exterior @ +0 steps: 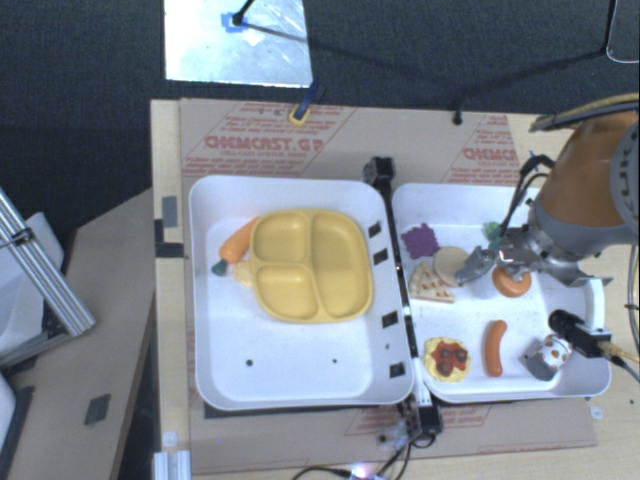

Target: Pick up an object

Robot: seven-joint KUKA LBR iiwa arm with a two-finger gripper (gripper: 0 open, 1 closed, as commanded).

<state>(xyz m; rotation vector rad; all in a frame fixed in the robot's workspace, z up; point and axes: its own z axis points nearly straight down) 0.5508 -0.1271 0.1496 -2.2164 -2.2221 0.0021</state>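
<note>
Arm: grey with its orange band, reaching in from the right, over the right bin [600, 373].
Tool [497, 261]: low in the right bin, just beside the orange slice [512, 283]; spread or pressed together, cannot tell from here.
Right bin, near the tool: beige round piece [451, 263], waffle wedge [431, 285], purple grapes [421, 238].
Right bin, front: little pizza [447, 358], sausage [494, 348], a grey-and-white piece [545, 356] in the corner.
Left bin [290, 383]: yellow divided plate [303, 265] in the middle, carrot [236, 242] touching its left edge.
Bench [330, 133]: brown board under both bins.
</note>
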